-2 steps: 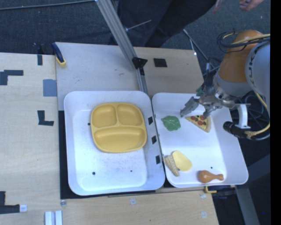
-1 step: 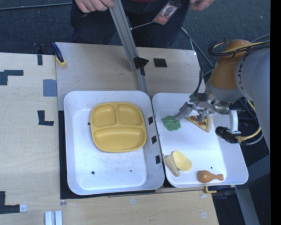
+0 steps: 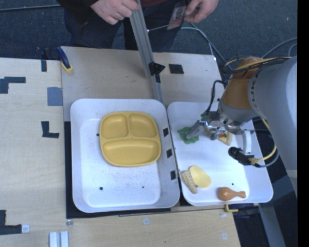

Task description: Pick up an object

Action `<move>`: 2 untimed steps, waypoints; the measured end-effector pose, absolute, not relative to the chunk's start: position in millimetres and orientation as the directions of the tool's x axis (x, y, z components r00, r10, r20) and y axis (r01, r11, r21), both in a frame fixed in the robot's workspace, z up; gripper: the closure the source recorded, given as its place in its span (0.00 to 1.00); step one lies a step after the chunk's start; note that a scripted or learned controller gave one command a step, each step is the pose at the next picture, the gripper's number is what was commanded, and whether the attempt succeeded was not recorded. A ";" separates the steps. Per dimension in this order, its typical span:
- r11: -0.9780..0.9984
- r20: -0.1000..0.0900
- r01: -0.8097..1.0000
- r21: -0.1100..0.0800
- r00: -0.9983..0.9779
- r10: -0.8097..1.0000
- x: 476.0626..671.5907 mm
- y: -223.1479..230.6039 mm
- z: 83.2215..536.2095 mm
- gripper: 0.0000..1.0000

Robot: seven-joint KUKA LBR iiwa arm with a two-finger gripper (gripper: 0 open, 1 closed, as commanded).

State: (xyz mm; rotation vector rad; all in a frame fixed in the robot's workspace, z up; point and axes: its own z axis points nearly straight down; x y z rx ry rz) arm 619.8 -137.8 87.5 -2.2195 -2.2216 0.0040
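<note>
We look down on a pale wooden bench [image 3: 29, 159] carrying two shallow white bins side by side, and we place everything against the right bin [image 3: 251, 185]. The grey arm [image 3: 282, 106], with its orange band [image 3: 239, 91], comes in over the right bin's far right corner and bends down toward its far half. The left bin [image 3: 87, 188] sits just beside the right bin, their long edges nearly touching. In the left bin, well apart from the right bin's contents, lies a yellow divided plate [image 3: 130, 138] with three compartments. A slim metal pole [image 3: 145, 46] rises at a slant from behind the gap between the bins, and a person's hands [image 3: 113, 9] are at the top edge beyond it. Inside the right bin, the gripper [image 3: 199, 129] hangs low over the far left part, its grey fingers [image 3: 194, 130] touching or just above a small green object [image 3: 188, 135]; we cannot tell whether they are spread or closed, or whether they grip it. Near the right bin's front edge lie a yellow round piece [image 3: 199, 176], a tan ridged piece [image 3: 188, 181] touching its left side, and an orange-brown drumstick-shaped toy [image 3: 231, 194] toward the front right corner.
</note>
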 end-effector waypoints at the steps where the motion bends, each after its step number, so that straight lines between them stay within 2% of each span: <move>1: 0.002 0.001 1.000 0.000 -0.002 1.000 621.0 -136.6 101.7 1.00; 2: 0.001 -0.001 1.000 0.002 -0.001 1.000 621.1 -146.2 153.9 1.00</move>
